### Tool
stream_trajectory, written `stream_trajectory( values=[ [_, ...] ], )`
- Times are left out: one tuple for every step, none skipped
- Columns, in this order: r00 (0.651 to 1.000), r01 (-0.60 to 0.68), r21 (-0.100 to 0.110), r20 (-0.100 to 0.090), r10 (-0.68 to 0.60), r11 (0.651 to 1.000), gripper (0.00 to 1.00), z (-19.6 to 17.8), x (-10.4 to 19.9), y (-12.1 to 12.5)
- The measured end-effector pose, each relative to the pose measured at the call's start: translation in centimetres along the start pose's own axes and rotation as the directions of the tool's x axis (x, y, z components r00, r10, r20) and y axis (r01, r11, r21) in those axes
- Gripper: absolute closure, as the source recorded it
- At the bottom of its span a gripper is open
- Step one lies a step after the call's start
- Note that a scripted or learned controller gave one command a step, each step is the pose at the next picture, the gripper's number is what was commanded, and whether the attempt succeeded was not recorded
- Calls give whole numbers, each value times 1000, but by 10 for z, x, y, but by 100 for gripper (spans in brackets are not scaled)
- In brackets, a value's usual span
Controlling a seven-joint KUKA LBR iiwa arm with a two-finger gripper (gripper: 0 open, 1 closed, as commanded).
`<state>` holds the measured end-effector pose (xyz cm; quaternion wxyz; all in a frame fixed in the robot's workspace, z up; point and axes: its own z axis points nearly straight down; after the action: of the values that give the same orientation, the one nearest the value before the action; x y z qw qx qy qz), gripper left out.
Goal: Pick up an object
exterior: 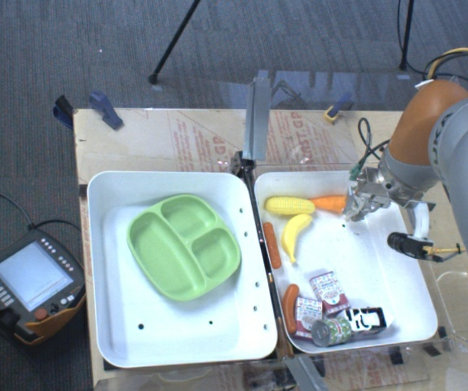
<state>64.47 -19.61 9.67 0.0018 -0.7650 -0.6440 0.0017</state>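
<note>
Because the carrot (328, 204) lay tight against the corn cob (289, 205) near the right bin's (417, 287) far wall, we feared a closing gripper (358, 207) might nudge both and slip off (the banana (295, 233) crowded in too). The claw hovered just beside the carrot's tip; how wide it stood we could not tell, nor whether it touched anything.

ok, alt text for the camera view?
The end effector hangs over the right bin beside a carrot, corn and banana. The left bin holds a green divided plate.
</note>
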Motion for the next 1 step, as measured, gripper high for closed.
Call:
stream_trajectory(
  values=[
    [1000,-22,-2,0,22,1000,100,10,-8,-15]
  ],
)
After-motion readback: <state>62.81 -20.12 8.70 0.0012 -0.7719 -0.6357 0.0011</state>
